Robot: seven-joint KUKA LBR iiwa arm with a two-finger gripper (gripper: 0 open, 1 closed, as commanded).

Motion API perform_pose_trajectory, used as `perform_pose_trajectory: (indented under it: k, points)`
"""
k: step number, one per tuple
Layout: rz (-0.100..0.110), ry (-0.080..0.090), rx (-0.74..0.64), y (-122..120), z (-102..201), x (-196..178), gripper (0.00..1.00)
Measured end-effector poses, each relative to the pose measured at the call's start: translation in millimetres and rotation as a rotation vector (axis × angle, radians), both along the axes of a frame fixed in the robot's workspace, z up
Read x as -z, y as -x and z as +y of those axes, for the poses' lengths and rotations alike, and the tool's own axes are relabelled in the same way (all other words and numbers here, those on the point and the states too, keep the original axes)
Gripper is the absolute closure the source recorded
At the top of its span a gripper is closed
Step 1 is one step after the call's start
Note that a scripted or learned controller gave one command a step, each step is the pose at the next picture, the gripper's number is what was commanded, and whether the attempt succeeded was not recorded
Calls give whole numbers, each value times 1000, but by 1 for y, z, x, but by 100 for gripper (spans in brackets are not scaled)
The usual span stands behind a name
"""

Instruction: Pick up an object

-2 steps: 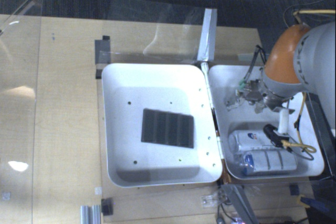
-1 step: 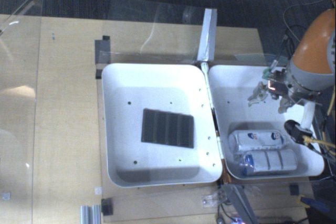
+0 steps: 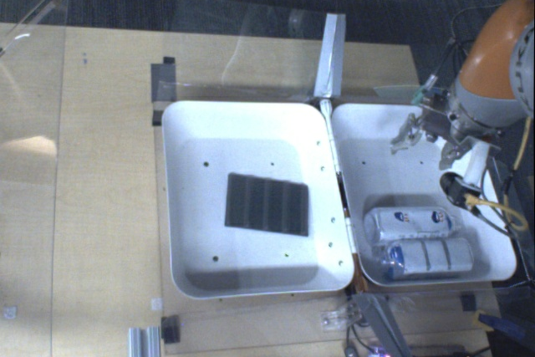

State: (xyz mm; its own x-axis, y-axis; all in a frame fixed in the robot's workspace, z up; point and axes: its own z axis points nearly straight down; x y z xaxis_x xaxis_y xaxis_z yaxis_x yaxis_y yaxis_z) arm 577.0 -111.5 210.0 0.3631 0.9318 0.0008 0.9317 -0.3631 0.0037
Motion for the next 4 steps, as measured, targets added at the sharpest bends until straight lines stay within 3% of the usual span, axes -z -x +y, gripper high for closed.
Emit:
perform_pose_trajectory:
  k: [1, 2, 3, 4]
  points:
    - [-3, 0, -137, 45, -13, 115, 0]
    - [-7, 3, -359, -1, 2, 121, 0]
    - [-2, 2, -442, -94, 6, 123, 0]
    - [-5, 4, -600, -39, 9, 122, 0]
